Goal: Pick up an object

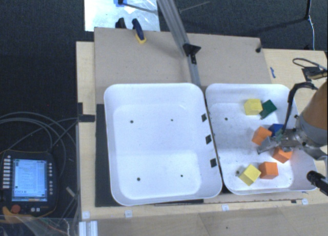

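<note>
We count two white bins on the bench, the left bin (pixel 159 143) and the right bin (pixel 230 178), side by side and touching along their inner rims; we take the right bin as our landmark, since every loose thing lies in it. The arm (pixel 312 122) reaches over that bin's right rim, and its gripper (pixel 274 145) sits low near the bin's middle right, among the blocks; we judge this the closing-in step of the pick, with no block yet shown lifted; whether its fingers are spread or pressed together we cannot tell, for they blur into the blocks around them. Of blocks we count seven: three orange, two yellow, one green, one blue; an orange block (pixel 268 170) and a yellow block (pixel 250 174) lie just beside each other toward the bin's near edge; another yellow block (pixel 253 107) touches the green block (pixel 268 108) toward its far edge; an orange block (pixel 262 135) lies at its middle; a further orange block (pixel 282 154) and the blue block (pixel 275 128) lie right by the gripper. The next move, in our judgement, calls for settling on one of these two and closing squarely before lifting.
</note>
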`<state>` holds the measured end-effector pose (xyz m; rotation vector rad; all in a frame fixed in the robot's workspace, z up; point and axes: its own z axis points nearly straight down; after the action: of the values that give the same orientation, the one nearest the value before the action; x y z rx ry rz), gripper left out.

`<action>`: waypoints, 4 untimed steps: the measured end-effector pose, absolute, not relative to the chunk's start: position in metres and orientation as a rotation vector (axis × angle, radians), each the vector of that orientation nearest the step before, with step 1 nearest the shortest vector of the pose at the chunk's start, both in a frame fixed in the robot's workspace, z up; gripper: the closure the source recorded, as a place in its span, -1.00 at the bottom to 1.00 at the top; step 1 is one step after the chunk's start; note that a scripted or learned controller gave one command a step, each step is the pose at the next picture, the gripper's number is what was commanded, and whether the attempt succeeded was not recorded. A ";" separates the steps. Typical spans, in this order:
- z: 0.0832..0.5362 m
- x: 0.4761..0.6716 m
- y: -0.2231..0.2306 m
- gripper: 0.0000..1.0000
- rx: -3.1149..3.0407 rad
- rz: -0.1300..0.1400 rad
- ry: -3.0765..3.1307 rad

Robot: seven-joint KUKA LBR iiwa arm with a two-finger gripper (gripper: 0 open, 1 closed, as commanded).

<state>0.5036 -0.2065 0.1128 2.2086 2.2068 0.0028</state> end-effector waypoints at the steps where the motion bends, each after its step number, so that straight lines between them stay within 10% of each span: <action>1: 0.125 0.505 -0.207 1.00 2.203 0.006 2.207; 4: 0.231 0.507 -0.156 1.00 2.211 0.003 2.232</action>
<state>0.5072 -0.1562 0.2311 2.2109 2.2321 0.0031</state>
